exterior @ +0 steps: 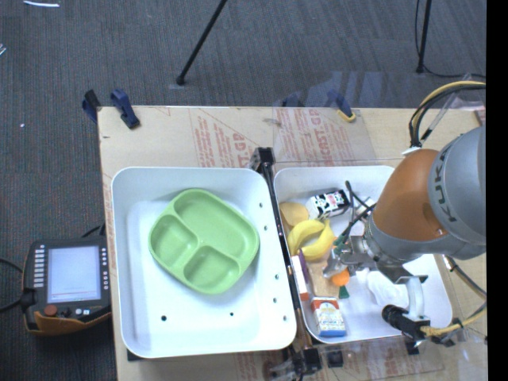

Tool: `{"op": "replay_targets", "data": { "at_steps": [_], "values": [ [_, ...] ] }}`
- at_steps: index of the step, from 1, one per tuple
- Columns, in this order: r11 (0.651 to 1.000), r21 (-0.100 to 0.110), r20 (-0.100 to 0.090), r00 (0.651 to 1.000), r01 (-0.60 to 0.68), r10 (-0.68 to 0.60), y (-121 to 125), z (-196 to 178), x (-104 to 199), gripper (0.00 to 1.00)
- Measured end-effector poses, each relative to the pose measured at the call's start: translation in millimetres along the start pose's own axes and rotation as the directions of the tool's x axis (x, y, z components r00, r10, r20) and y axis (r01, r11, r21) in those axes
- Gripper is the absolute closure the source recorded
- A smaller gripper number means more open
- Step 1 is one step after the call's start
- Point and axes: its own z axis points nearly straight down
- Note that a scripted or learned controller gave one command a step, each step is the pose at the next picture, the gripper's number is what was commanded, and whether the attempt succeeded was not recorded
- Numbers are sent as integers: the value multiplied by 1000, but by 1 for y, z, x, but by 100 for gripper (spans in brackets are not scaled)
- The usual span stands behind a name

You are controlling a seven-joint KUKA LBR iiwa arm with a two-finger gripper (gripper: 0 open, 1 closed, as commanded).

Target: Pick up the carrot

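The surface (198, 133) occupies the middle of the frame and carries two shallow white bins side by side; the left bin (131, 292) holds a green divided plate (204, 240) lying flat near its centre, tilted diagonally to the bin walls; the right bin (373, 173) holds a cluster of small items along its left half. The arm (432, 201) enters from the right of the frame, its orange band and grey housing covering the right portion of the right bin; the gripper (343, 254) points toward the left, low over the bin floor at the centre of the right bin. The carrot (340, 277) appears as a small orange item just below and touching the gripper tip, near the middle of the right bin; whether it sits between the fingers or merely beside them cannot be told, and the gripper's opening state likewise cannot be told from this view. A yellow banana (311, 238) lies just to the left of the gripper; a pale rounded item (293, 212) lies above and to the left of the banana, against the bin's left wall; a black-and-white item (329, 203) lies above the banana toward the upper part of the bin. A small carton (329, 317) with orange and blue print stands at the lower left of the right bin, below the carrot. A handheld control pendant (67, 280) with a lit screen rests on the floor at the lower left of the frame; two tripod legs (208, 30) stand on the carpet at the top.
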Motion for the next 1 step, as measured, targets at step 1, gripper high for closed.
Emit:
{"op": "replay_targets", "data": {
  "at_steps": [1],
  "values": [
    [942, 3, 9, 942, -335, 335, 26, -88, 38, 100]
  ]
}}
